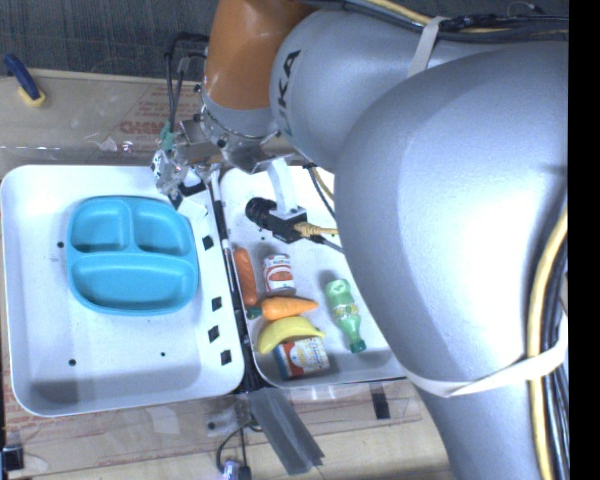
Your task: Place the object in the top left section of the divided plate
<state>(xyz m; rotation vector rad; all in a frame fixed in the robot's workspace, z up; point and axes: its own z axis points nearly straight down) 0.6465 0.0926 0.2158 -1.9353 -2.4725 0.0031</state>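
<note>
A blue divided plate (133, 255) lies in the upper part of the left white bin (40, 368). It has two small sections at the top and one wide section below. My gripper (172, 174) hangs over the left bin's top right corner, just beyond the plate's upper right edge and close to the wall between the bins. The wrist hides much of it, and I cannot make out any object in it.
The right bin (365, 360) holds an orange sausage (244, 274), a small can (278, 273), a carrot (290, 308), a banana (283, 334), a jar (303, 358) and a green bottle (345, 314). The big grey arm covers that bin's right side.
</note>
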